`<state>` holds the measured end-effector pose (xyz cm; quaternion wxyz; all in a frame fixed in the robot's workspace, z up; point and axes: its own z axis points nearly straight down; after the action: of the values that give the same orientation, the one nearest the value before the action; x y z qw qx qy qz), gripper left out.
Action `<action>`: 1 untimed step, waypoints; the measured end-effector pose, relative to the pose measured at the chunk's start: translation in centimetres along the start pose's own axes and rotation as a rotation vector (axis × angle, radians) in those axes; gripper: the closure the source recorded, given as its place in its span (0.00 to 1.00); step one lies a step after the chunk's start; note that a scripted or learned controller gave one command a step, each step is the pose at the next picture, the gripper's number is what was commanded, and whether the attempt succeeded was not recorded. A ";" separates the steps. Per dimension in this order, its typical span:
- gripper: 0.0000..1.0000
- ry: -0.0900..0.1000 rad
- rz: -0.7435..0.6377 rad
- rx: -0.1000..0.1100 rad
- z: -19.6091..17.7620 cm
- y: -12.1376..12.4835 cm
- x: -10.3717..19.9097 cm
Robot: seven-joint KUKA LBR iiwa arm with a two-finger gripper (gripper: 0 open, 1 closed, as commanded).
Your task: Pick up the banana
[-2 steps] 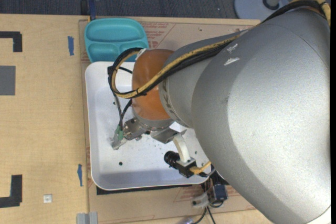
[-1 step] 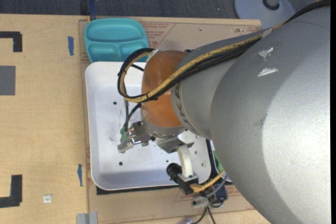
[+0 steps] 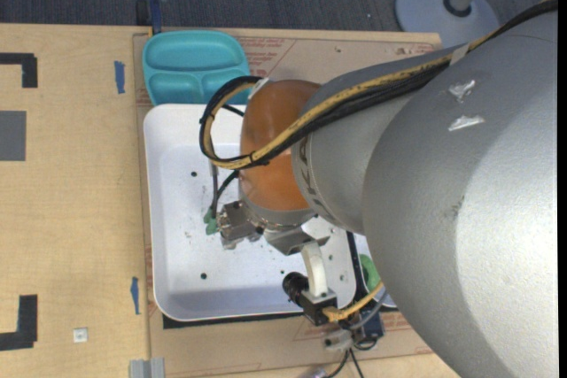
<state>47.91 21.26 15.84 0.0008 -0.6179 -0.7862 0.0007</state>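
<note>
My arm (image 3: 390, 181) hangs over the white bin (image 3: 173, 217), just below the teal tray (image 3: 190, 66); my claw's state I cannot tell.

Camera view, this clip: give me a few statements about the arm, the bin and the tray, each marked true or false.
1. The arm hangs over the white bin. True.
2. A red tray sits beyond the bin. False: the tray is teal.
3. The orange band sits above the wrist. True.
4. The bench top is bare steel. False: brown cardboard covers it, with blue tape marks.
5. A black and yellow cable loops beside the band. True.
6. The banana lies plainly at the bin's near left corner. False: that corner shows bare white floor with dark specks.
</note>
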 end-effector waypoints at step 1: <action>1.00 0.000 -0.001 0.000 -1.0 0.0 0.0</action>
<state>47.95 21.30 16.81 0.0007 -0.6176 -0.7865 0.0007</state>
